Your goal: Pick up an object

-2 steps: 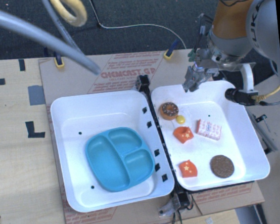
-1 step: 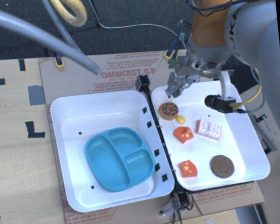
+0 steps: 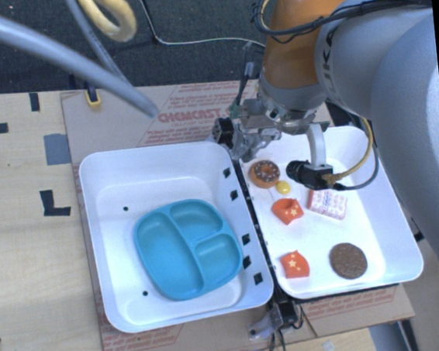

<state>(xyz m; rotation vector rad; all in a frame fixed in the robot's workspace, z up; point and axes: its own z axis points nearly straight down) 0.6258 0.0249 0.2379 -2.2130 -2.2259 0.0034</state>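
While the gripper point(image 3: 256, 140) hovered just above the donut point(image 3: 264, 173) | grip state: could not tell | step: approach | next: descend onto donut.

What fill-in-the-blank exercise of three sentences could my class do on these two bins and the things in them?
1. The blue divided tray lies in the ____ bin.
2. The round brown disc lies in the right bin, to the ____ of the lower red block as the camera sees it.
3. The arm's claw hangs above the bins' ____ edge as the camera sees it, close to the small donut.

Missing words: left; right; far
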